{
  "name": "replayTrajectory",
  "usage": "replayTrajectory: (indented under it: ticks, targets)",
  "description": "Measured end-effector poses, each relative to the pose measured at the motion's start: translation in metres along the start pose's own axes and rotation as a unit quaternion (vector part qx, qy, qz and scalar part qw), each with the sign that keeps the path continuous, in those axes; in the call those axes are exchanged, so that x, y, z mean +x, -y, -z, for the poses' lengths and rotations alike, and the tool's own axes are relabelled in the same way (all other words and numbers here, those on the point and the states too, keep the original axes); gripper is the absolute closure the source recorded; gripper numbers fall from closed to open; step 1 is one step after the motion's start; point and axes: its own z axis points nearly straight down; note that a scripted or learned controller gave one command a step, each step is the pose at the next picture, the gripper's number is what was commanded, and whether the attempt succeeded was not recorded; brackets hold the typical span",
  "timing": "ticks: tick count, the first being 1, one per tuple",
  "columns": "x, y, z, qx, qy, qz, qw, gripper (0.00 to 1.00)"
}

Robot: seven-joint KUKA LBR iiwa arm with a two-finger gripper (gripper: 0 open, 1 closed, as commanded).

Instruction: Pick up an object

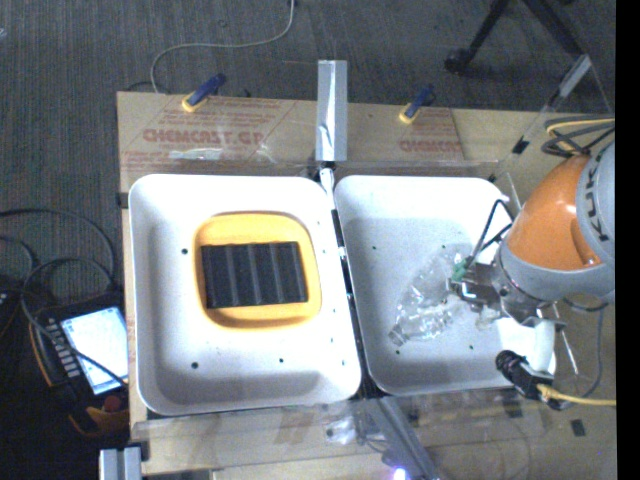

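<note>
Gripper (pixel 478 290) low at right bin's (pixel 400 208) right side, grip state unclear; touches crumpled clear plastic wrapper (pixel 428 296), which lies right of centre, open floor leftward. Yellow-framed black ridged tray (pixel 256 270) fills left bin's (pixel 160 268) middle.

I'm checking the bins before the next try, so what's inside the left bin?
The left bin holds one yellow tray with a dark ribbed insert in its middle. The tray covers the bin floor beneath it, so anything under it is hidden.
</note>
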Motion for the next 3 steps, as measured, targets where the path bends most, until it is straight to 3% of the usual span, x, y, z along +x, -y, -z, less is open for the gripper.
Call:
replayTrajectory:
  ticks: [1, 2, 3]
  targets:
    - [-0.022, -0.049, -0.004, -0.001, 0.001, 0.009, 1.0, 0.0]
    - [-0.031, -0.1, 0.049, -0.002, 0.002, -0.017, 0.9998, 0.0]
    - [-0.029, -0.071, 0.101, -0.001, 0.001, 0.003, 1.0, 0.0]
